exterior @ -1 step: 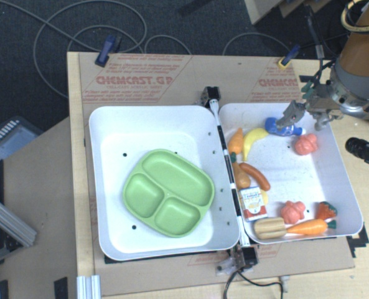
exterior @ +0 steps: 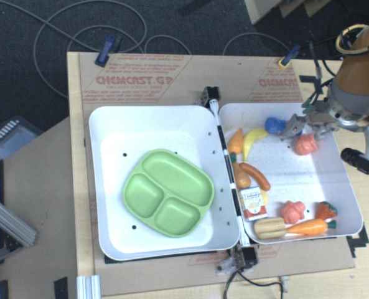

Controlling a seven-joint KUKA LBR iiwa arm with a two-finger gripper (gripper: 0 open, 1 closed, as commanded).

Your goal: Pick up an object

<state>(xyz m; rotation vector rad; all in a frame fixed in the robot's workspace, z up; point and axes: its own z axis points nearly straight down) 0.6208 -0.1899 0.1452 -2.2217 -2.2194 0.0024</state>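
Camera view, looking down at a slant. Two white bins side by side on the bench. Left bin holds a green divided plate, three compartments.

Right bin holds the toy food: blue piece near the far wall, banana, orange piece against the dividing wall, sausage, small carton, bread roll, carrot, pink lump, red-and-green piece too small to identify.

Arm enters from the right, cut off by the frame edge. Gripper sits low over the far right bin, just above a pink-red fruit. Jaws: cannot tell whether spread or pressed together; the wrist body hides them, so contact with the fruit is also unclear.
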